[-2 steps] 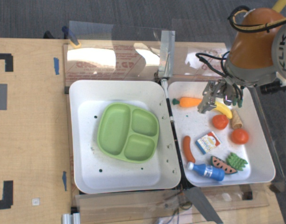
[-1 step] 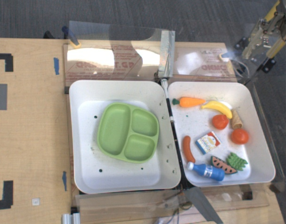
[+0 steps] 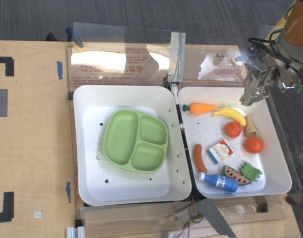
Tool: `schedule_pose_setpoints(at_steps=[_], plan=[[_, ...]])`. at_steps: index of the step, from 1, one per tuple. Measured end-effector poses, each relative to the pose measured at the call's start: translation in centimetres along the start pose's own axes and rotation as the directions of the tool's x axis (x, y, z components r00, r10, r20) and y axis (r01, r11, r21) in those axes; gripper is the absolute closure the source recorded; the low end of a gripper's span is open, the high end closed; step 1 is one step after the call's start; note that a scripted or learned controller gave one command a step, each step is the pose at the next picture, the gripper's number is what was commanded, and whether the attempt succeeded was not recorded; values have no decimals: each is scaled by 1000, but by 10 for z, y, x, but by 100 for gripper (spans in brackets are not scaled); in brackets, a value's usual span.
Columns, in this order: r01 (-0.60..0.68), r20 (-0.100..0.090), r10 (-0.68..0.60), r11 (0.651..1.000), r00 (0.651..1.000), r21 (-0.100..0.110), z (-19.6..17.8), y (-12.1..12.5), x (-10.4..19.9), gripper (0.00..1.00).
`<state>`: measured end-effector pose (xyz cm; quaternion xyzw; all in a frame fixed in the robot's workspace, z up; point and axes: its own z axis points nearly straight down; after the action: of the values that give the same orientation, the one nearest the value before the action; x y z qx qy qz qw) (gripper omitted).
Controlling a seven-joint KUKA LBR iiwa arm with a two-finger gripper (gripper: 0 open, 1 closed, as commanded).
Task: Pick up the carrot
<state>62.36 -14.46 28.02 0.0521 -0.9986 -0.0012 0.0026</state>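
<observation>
Camera view gives me the two shallow white plastic bins side by side on the tabletop (image 3: 32, 133), and I take the right-hand bin (image 3: 275, 148) as my landmark. My small orange toy carrot (image 3: 203, 108) lies flat on that bin's floor at its far left corner, close to the wall shared with the left-hand bin (image 3: 87, 148), its green stub pointing toward that wall. Just to the carrot's right, still along the far side of the bin, rests a yellow toy banana (image 3: 232, 114), and nearer to me from the banana sit a round red toy tomato (image 3: 233, 129) and a tan cork-like cylinder (image 3: 250, 128). A second red tomato-like ball (image 3: 254, 145) lies toward the bin's right wall. Around the bin's middle I see a small white and blue carton (image 3: 220, 151) and a slim red sausage-shaped piece (image 3: 198, 157). Along its near edge lie a blue bottle with a white cap (image 3: 219, 182), a watermelon slice toy (image 3: 232, 174) and a green leafy piece (image 3: 251, 171). My gripper (image 3: 249, 99) hangs above the bin's far right corner, well apart from the carrot, nothing between its fingers; I cannot tell whether they are spread or closed. Over in the left-hand bin sits a light green divided plate (image 3: 135, 141).
</observation>
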Motion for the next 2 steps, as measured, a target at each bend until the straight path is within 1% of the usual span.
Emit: schedule_pose_setpoints(at_steps=[1, 2], plan=[[-123, 5, 123, 992, 992, 0, 53, 17, -46, 100], [-75, 13, 75, 997, 997, 3, 183, 42, -28, 100]])
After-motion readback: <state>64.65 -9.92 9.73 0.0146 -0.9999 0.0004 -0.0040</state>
